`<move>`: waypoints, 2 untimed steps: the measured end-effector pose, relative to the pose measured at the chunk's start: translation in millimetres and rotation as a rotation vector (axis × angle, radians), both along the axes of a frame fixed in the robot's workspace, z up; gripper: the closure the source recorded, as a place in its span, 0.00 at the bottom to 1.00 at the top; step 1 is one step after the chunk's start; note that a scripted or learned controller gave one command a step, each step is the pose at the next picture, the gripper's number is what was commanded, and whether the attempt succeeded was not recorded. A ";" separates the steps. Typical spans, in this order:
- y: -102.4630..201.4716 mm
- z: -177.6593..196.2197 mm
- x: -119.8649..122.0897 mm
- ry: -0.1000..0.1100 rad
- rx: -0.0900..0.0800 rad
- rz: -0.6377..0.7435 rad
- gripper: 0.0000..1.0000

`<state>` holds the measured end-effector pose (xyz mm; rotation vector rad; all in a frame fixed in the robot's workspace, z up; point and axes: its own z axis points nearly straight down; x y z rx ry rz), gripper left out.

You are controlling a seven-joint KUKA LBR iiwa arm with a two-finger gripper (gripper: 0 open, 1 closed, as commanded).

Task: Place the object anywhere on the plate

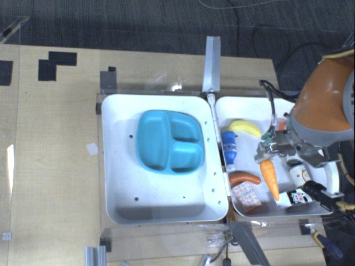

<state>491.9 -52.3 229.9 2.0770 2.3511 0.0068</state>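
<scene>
My two-finger gripper (270,153) sits above the orange plastic carrot (269,179), grip state untellable, so nothing yet rests on the blue sectioned plate (169,141).

A blue divided plate (169,141) lies flat in the left white bin, near its centre and slightly toward the far wall. It has rounded corners and three compartments: one long section on the left and two smaller ones stacked on the right. An orange carrot (269,177) lies in the right bin, thick end toward the far side, tapering to a point toward the near wall, tilted slightly. Its thick end sits just under the tool (270,147); whether they touch cannot be told.
</scene>
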 end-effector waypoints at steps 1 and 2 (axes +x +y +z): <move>48.6 -44.3 52.6 0.003 -0.001 0.091 1.00; 134.3 -27.8 72.5 0.002 0.001 -0.001 1.00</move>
